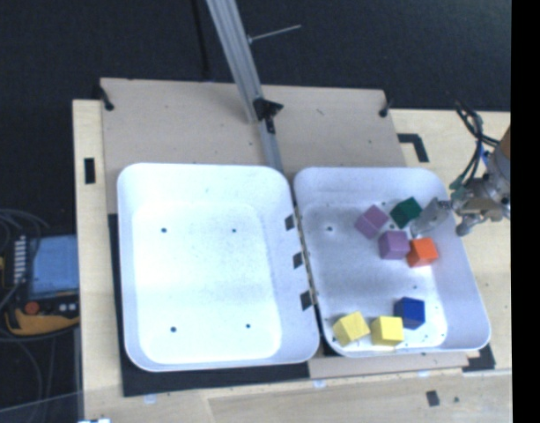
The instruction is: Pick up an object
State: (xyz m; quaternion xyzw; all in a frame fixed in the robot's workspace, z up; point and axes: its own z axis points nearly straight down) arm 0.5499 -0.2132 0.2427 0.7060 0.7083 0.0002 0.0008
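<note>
We see the gripper [446, 217] at the right bin [463, 271] rim w/ fingers spread & nothing between, green cube [406, 211] just left of it, turned corner-on, orange cube [422, 252] just below-left; cubes show no long axis.

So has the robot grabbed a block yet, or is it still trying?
Nothing looks picked up yet: all the blocks sit in the right bin. The gripper is at that bin's far right edge, next to the green block and orange block, but no block shows between its fingers. Still left: close on one block and lift it out.
</note>
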